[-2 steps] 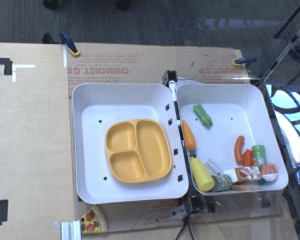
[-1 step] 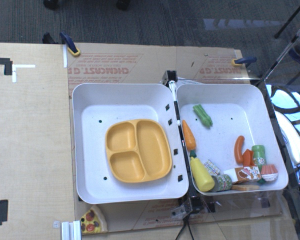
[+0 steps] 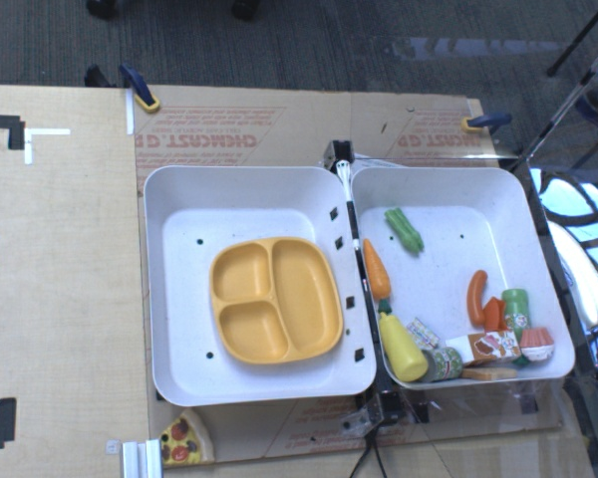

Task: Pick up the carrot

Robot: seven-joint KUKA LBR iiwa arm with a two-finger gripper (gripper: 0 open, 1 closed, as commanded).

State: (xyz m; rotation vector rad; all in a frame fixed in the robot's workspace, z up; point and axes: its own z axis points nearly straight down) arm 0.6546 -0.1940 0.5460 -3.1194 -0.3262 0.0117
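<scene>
A plywood bench (image 3: 50, 297) under grey carpet carried two white bins. The left bin (image 3: 164, 297) held a yellow divided plate (image 3: 276, 299). In the right bin (image 3: 448, 192), the carrot (image 3: 377, 271) lay against the left wall, untouched, above a yellow squeeze bottle (image 3: 402, 349). The claw's state: cannot tell. The whole pick was left to do.

Left bin (image 3: 169, 297) holds a yellow three-compartment plate (image 3: 276, 299). Right bin (image 3: 508, 192): green pepper-like toy (image 3: 404, 230) near the top, yellow bottle (image 3: 401, 350), orange sausage-shaped toy (image 3: 475, 297), green can (image 3: 515, 308), food box (image 3: 495, 347). Toy pizza slice (image 3: 182, 440) on the bench below left bin.
</scene>
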